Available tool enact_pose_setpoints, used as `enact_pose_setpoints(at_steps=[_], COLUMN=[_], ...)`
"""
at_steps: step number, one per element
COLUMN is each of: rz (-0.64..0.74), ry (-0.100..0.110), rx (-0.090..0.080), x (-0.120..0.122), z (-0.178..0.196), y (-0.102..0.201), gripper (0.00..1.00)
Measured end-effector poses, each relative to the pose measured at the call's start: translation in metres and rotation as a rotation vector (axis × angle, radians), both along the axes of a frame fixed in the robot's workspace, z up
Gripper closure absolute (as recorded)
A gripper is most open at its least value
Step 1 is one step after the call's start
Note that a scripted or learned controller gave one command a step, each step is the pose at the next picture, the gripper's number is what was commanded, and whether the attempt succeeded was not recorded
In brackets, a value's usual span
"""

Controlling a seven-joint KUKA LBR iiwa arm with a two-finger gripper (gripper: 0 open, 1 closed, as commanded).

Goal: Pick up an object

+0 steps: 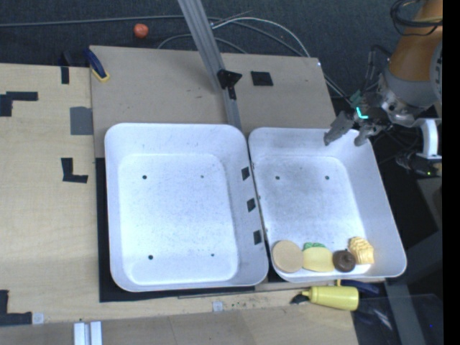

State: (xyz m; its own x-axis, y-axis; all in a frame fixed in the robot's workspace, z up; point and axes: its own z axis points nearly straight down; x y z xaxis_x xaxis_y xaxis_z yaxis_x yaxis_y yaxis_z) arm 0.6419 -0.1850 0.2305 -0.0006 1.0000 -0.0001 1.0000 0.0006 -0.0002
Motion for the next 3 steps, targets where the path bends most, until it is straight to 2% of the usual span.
enact_pose_setpoints(at_steps=[1, 2, 3], rz=[0.0, 0.0, 0.0], ry=[0.0, 0.004, 0.006], rx=[0.0, 0.001, 0.001], x=[0.0, 0.005, 0.009], z=[0.0, -0.044, -0.105], y=[0.0, 0.0, -0.004], gripper=[0.0, 0.0, 0.0])
